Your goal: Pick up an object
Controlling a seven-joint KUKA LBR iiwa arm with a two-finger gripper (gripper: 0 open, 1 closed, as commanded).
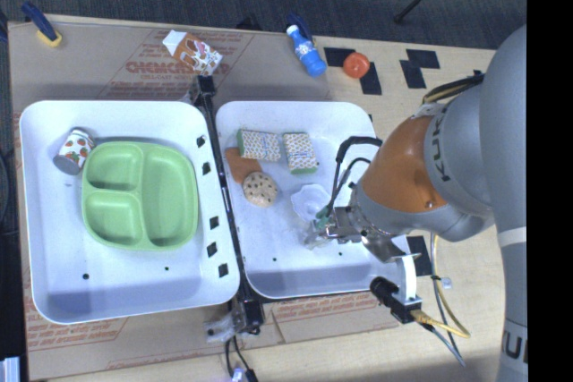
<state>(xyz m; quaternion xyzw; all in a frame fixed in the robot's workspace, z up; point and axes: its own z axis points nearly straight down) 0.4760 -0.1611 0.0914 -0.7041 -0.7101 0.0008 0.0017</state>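
The gripper (320, 226) is low in the right bin (269, 282), mostly hidden under the orange band and grey bulk of the arm (421, 174), so whether it is released or clenched on anything cannot be told. Just beside it lies a pale, crumpled, see-through thing (309, 197), too washed out against the white bin floor to identify. The counter (134, 67) is covered in brown printed cardboard and carries two shallow white bins side by side, with dark carpet beyond its far edge. In the right bin, toward the far edge, two patterned blocks (260, 145) and (300, 151) sit next to each other; near them are an orange piece (235, 163), partly covered, and a speckled cookie-like round (260, 188) touching it. The left bin (54, 282) holds a green divided plate (141, 192) and, at its far left corner, a small patterned cup (73, 149) lying on its side. Along the counter's far edge lie a small printed carton (191, 52), a blue bottle (306, 51), an orange ball (356, 64) and black tape marks, with a blue and yellow clamp (41, 24) at the far left corner. Cables trail off the near edge.
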